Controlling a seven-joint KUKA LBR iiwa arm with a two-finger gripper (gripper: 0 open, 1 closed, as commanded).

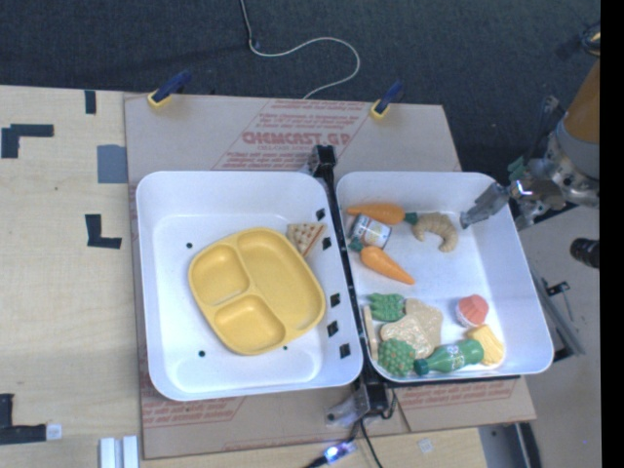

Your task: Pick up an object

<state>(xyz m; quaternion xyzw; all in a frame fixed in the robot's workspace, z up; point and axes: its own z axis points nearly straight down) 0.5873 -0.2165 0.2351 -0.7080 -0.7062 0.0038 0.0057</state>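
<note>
- The gripper (485, 209) hangs over the right bin's (517, 261) far right edge, holding nothing; how wide it stands cannot be told.
- The croissant (435, 229), likeliest target, lies just beside it near the far edge.
- The yellow plate (255, 289) sits in the left bin (166, 261), apart from the toys.

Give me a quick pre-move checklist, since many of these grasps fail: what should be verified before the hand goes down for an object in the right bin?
1. Hand above right bin, at its far right rim: ok.
2. Hand carrying nothing: cannot tell.
3. Nearest target, tan croissant, lies apart from its neighbours: ok.
4. Hand centred over croissant: not ok, it sits to its right.
5. Near-corner pile around green bottle uncrowded: not ok.
</note>
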